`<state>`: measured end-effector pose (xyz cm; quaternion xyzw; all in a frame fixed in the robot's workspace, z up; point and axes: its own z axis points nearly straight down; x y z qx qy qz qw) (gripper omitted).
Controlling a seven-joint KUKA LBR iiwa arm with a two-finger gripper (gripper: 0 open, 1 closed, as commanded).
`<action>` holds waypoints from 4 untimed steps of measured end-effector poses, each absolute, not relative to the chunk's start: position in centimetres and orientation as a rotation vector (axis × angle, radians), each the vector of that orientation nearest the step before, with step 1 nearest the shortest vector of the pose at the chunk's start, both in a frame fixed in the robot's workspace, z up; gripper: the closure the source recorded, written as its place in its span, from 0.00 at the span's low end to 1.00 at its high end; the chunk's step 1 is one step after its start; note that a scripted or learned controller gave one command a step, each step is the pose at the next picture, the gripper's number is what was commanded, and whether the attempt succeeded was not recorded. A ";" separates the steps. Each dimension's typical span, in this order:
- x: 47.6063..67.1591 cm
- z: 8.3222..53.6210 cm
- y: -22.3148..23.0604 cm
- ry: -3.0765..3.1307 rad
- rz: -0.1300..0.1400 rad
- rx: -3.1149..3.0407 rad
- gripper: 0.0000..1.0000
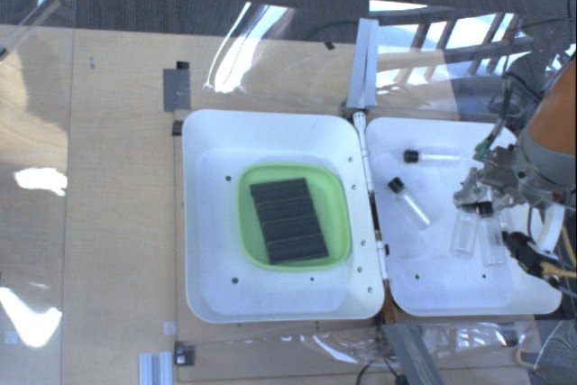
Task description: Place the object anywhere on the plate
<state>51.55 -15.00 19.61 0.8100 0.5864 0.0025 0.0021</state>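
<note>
Several clear plastic vials with black caps (407, 202) are scattered in the right white bin (433, 297), well apart from the green square plate (338, 216) in the left bin. The gripper (482, 194) is poised over them; jaw state cannot be told. A slippery vial could be missed or rolled aside.

From my feed: green plate (245, 221) in left bin (203, 194) is mostly covered by a dark ribbed block (288, 220), only its rim is free. The ridge between the bins (368, 194) sits in the path across. Right bin (433, 288): clear vials (410, 201) scattered up top, bare floor low down.
</note>
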 end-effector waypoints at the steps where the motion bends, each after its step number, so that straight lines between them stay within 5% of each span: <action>1: 52.3 18.7 -8.4 1.976 0.007 2.438 1.00; 3: 55.7 20.6 10.2 2.402 0.007 2.020 1.00; 4: 55.7 20.6 10.2 2.401 0.008 2.020 0.00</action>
